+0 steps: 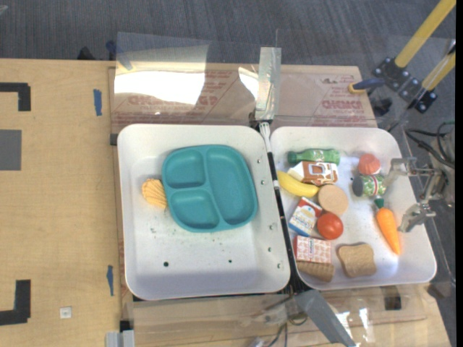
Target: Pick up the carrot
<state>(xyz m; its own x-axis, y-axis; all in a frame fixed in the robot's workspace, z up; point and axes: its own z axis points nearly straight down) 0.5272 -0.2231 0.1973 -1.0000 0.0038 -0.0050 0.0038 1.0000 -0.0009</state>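
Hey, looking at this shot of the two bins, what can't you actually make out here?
- Claw, camera view: thin and pale against the right bin's wall, too faint to tell if open or shut.
- Labels on the small boxes: too small to read.
- Whether the claw touches the carrot: unclear, edges blur together.

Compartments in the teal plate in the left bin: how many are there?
3. The teal plate has one small compartment at its upper left, one small compartment at its lower left, and one long compartment down its right side. Nothing lies on the plate, so none is hidden.
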